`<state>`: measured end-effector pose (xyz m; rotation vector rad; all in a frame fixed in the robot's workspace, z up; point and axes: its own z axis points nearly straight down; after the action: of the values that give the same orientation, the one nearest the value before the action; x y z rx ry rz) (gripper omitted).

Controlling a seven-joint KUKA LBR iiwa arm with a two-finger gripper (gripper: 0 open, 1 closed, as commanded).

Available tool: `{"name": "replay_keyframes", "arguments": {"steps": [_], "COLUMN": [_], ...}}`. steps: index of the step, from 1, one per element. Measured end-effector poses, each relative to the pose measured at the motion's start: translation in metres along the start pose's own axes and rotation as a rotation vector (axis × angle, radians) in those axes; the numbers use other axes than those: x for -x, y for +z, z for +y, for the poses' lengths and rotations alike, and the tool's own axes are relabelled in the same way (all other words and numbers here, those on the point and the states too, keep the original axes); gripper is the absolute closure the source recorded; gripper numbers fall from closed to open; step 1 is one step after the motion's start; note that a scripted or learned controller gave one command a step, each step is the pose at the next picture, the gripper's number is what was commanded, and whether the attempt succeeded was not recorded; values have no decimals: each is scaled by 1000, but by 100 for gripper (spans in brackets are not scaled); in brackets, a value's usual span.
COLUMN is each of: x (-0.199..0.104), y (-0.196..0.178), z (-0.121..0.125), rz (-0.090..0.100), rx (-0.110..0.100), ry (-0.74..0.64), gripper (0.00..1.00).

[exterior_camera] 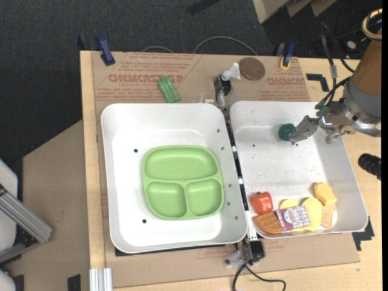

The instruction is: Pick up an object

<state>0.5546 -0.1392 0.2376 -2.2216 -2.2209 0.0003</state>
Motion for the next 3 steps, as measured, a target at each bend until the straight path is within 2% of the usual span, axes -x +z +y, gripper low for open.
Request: {"name": "replay_keyframes", "arguments": {"steps": [1,2,3], "x": [24,17,17], "y": [141,153,142], "z": [120,96,97], "rz": [-5,1,0], "rx": [22,-3,1], "ry": [-4,0,0], "gripper": [0,0,100]}}
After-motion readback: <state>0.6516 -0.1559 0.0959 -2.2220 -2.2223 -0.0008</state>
